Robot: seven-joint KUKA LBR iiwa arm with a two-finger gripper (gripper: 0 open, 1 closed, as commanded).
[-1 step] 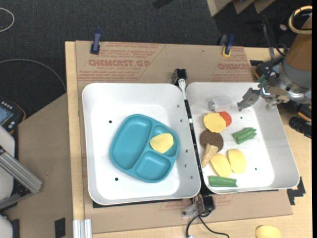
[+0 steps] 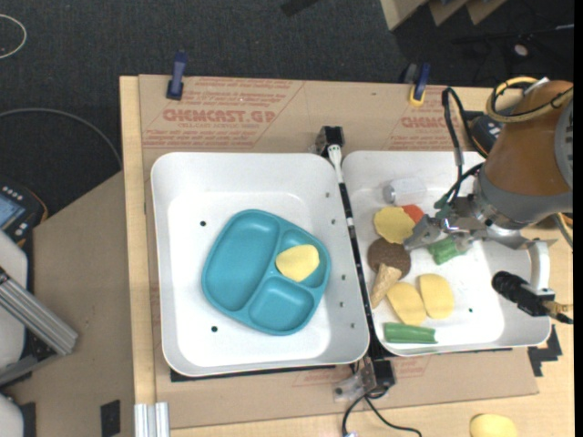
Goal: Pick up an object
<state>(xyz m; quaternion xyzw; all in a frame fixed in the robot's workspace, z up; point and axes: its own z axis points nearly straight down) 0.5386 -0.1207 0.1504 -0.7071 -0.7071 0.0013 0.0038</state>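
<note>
Seen from the fixed camera above the bench, two shallow white plastic bins sit side by side on a cardboard-covered table. The left bin [image 2: 182, 198] carries a teal three-compartment plastic plate [image 2: 246, 271], and a pale yellow rounded toy food piece [image 2: 297, 262] lies in the plate's upper right compartment.

The right bin [image 2: 483, 330] holds the loose objects. A yellow toy chip-shaped piece [image 2: 393, 224] lies near the bin's upper middle, with a small red piece [image 2: 413, 213] touching its upper right edge and a pale translucent wrapped item [image 2: 404, 189] just above them. Below sits a brown-topped toy ice-cream cone [image 2: 387, 267], its tan cone pointing down and left. Two yellow rounded toy pieces [image 2: 424, 299] lie side by side just right of the cone's tip, and a flat green toy strip [image 2: 410, 333] rests near the bin's front wall.

The grey arm with its orange band [image 2: 528, 153] reaches in from the right, wrist low over the right bin. Its two-finger gripper [image 2: 437, 237] points left toward the yellow chip-shaped piece; a small green block [image 2: 445, 251] lies just beneath the fingers, but whether the fingers are spread or closed cannot be told from here, nor whether they touch the block. A black cylindrical fitting [image 2: 515, 289] juts out below the wrist.
</note>
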